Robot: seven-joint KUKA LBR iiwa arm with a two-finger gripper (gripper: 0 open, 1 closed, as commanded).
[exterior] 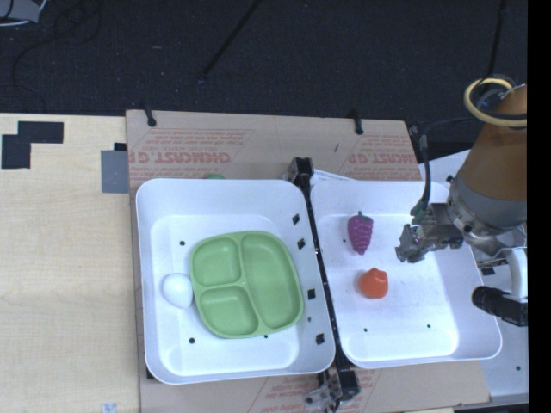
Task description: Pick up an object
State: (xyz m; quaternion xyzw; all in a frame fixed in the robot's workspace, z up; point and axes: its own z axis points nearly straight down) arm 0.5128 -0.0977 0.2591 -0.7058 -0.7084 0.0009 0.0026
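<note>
Reaching in from the right, the grey arm [492, 175] with its orange band holds its gripper [415, 246] low over the right-hand bin [405, 351], near that bin's right wall. Whether the dark assembly at the wrist is spread or closed cannot be made out from this angle, and nothing can be seen caught in it. Two small objects lie on the bin floor apart from the tool: a purple grape-like piece [360, 232] to its left, toward the divider, and a red-orange tomato-like piece [374, 283] below and to the left of the gripper. Neither appears to touch it. Across the divider, the left-hand bin [164, 205] carries a green three-compartment plate [246, 283], with a white egg-shaped object [177, 290] resting against the plate's left edge. Both bins sit on a brown cardboard sheet [258, 149] atop the bench.
</note>
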